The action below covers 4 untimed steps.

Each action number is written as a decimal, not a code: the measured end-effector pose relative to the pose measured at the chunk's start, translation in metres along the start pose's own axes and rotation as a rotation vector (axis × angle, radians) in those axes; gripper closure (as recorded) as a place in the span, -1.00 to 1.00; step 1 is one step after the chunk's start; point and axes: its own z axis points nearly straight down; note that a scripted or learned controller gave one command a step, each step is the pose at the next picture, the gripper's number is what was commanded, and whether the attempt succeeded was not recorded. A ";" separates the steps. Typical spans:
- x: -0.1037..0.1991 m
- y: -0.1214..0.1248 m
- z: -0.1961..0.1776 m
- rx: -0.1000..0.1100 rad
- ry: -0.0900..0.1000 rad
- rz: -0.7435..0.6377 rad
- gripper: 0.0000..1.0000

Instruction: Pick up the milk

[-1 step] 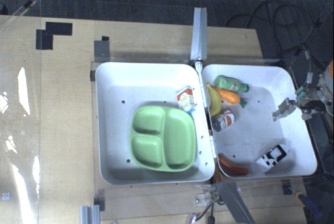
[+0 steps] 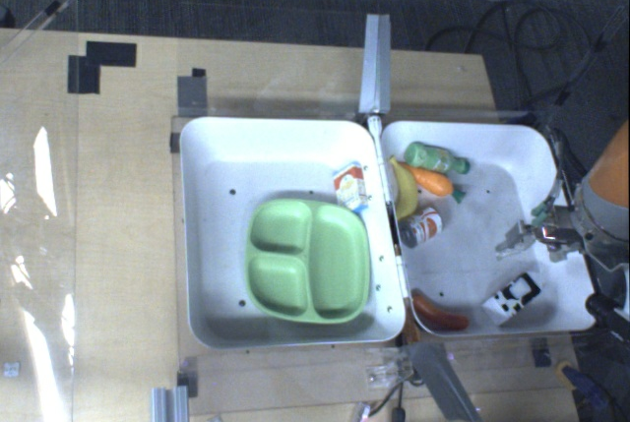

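Observation:
The milk (image 2: 351,186) is a small white carton with red and blue print. It lies in the left bin (image 2: 212,213), close to that bin's right wall and just above the green tray's top right corner. My gripper (image 2: 533,235) hangs over the right part of the right bin (image 2: 497,150), well to the right of the milk and apart from it. Nothing shows held in it. The grey arm with its orange band (image 2: 610,169) comes in from the right edge.
A green divided tray (image 2: 310,260) fills the middle of the left bin. The right bin holds a green bottle (image 2: 435,157), a carrot (image 2: 431,181), a banana (image 2: 403,191), a can (image 2: 421,227), a red sausage (image 2: 440,314) and a black-and-white block (image 2: 514,296). A metal divider post (image 2: 375,66) stands between the bins.

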 end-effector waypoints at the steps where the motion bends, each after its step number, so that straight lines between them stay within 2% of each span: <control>1: 0.007 0.002 0.063 -0.008 -0.001 -0.186 -1.00; 2: 0.058 0.107 0.064 -0.008 0.001 -0.158 -1.00; 3: 0.029 0.071 -0.005 -0.005 -0.002 -0.199 -1.00; 4: 0.026 0.016 0.005 -0.002 -0.001 -0.272 -1.00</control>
